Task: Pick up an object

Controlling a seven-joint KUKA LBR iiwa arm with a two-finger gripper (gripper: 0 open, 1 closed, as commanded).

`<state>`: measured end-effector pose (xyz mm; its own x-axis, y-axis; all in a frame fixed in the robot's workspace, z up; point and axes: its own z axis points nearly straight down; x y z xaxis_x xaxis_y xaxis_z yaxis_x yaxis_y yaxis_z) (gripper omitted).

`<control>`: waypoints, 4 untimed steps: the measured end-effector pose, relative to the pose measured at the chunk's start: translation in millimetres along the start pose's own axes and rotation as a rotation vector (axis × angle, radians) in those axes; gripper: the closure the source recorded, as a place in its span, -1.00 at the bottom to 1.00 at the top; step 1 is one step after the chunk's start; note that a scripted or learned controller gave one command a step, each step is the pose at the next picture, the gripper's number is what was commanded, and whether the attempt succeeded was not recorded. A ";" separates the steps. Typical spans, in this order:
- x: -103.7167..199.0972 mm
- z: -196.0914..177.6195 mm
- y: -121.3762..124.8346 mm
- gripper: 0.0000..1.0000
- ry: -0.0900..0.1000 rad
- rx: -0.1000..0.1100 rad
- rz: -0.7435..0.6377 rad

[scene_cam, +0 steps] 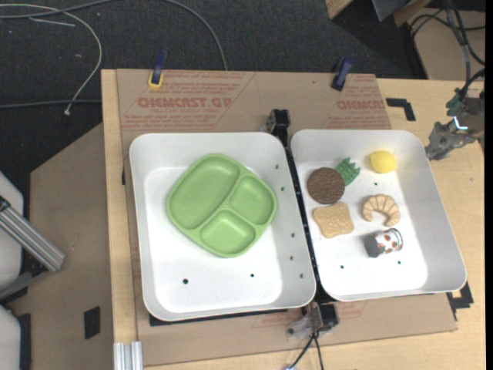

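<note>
In the right-hand white bin (pixel 439 230) lie the pickable things, loosely grouped in its upper and middle part: a round brown cookie (pixel 326 184) with a small green leafy piece (pixel 349 170) touching its upper right edge, a yellow lemon (pixel 382 160) near the far wall, a tan croissant (pixel 381 207) whose curved long axis runs roughly left to right with its tips turned down toward the near side, a square cracker (pixel 333 221) just below the cookie, and a small can (pixel 384 243) lying on its side, long axis left to right, red-and-white label facing up but too small to read. The left bin (pixel 154 268) holds a green divided plate (pixel 222 204), set at a diagonal. On the cardboard sheet (pixel 192 99) behind the bins, red print reads "CHEMCAST GP". The gripper (pixel 447 139) hangs at the right edge, outside the right bin's far corner; whether its jaws are wide or narrow cannot be told.
</note>
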<state>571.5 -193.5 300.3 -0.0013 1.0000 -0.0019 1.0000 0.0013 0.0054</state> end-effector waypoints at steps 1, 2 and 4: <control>54.4 2.2 8.9 1.00 0.003 0.006 -0.004; 108.4 22.7 9.8 1.00 0.004 0.008 -0.004; 212.2 41.5 14.9 1.00 0.003 0.009 -0.003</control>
<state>586.3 18.6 258.4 -0.0042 1.0000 0.0015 1.0000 0.0042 -0.0040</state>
